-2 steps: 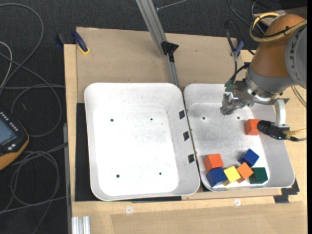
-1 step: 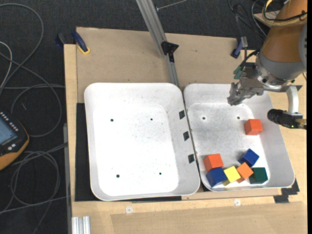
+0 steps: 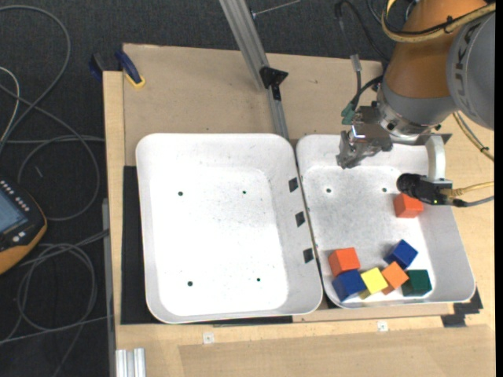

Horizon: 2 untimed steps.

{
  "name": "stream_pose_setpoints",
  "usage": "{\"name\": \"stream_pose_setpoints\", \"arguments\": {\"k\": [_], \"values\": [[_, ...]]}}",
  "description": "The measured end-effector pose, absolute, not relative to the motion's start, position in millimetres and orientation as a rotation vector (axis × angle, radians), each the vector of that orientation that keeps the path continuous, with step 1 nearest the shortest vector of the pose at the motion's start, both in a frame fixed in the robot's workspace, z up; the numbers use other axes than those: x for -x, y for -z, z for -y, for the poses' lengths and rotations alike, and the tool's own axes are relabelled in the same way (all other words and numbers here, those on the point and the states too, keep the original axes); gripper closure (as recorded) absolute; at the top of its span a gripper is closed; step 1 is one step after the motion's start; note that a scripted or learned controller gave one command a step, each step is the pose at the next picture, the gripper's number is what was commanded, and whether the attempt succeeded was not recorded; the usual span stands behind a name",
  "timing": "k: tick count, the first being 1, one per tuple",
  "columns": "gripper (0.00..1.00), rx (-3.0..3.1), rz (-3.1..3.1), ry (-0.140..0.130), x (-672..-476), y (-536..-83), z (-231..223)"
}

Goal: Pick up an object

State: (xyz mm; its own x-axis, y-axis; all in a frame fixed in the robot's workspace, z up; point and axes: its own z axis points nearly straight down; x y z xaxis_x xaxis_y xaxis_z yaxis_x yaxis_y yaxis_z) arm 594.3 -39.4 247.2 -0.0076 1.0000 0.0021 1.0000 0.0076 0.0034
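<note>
My gripper (image 3: 351, 155) hangs over the far left part of the right bin (image 3: 354, 218), below the orange band of the arm (image 3: 428, 45). I see nothing held in it. An orange-red block (image 3: 409, 205) lies alone at the bin's right side, to the right of the gripper and nearer the front. Along the near edge sits a cluster: an orange cube (image 3: 343, 259), a blue cube (image 3: 348, 284), a yellow cube (image 3: 372, 280), a small orange cube (image 3: 394, 274), another blue cube (image 3: 403, 253) and a green cube (image 3: 418, 281).
The left bin (image 3: 220, 226) lies beside the right one, with black clips (image 3: 299, 218) on the shared rim. A grey metal strut (image 3: 245, 34) slants down to the bins' far edge. A black fitting with a cable (image 3: 420, 187) sits just above the orange-red block.
</note>
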Motion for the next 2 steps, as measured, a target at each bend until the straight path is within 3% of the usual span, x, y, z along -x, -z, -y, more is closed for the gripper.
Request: {"name": "stream_pose_setpoints", "arguments": {"k": [2], "values": [[1.00,-2.214,-2.233,-0.003,-577.5,-238.5,-82.8]]}}
